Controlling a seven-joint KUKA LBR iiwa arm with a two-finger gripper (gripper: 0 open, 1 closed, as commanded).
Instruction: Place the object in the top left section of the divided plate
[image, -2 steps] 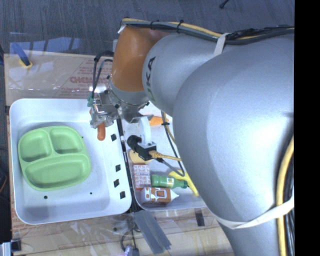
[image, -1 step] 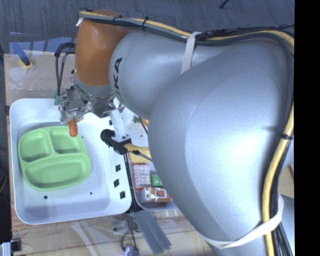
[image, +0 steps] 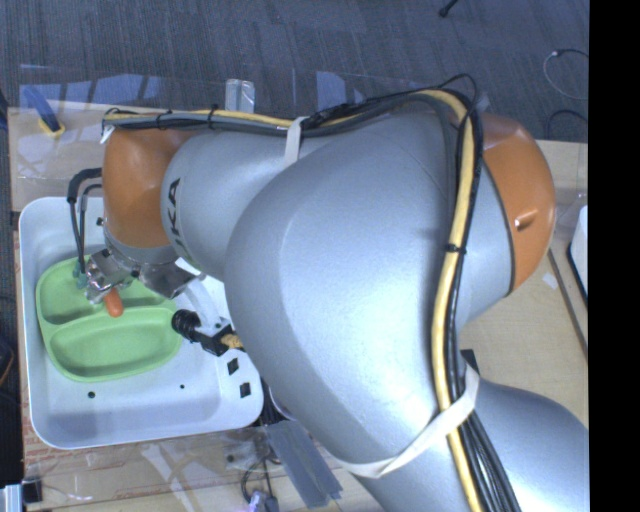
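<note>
The grey KUKA arm (image: 380, 290) takes up most of your view, sweeping in from the right with its orange wrist band (image: 135, 195) over the left white bin (image: 130, 420). A yellow and black cable bundle (image: 455, 240) runs along its back.

Inside that bin sits the green divided plate (image: 105, 345), its large lower section bare and its upper sections partly hidden under the wrist.

The gripper (image: 100, 288) hangs over the plate's upper part, close to the ridge that splits the sections. Whether it is released or clenched you cannot tell from here; the wrist body covers too much.

The small orange object (image: 115, 305) shows just below and slightly right of the gripper tip, touching or nearly touching it, right at the ridge. You cannot tell if it is gripped or resting on the plate. It looks short, with its long axis tilted down and to the right.

By judgement, the top left section lies up and left of the object, under the gripper, so the coming move is a short one that way before letting go.
</note>
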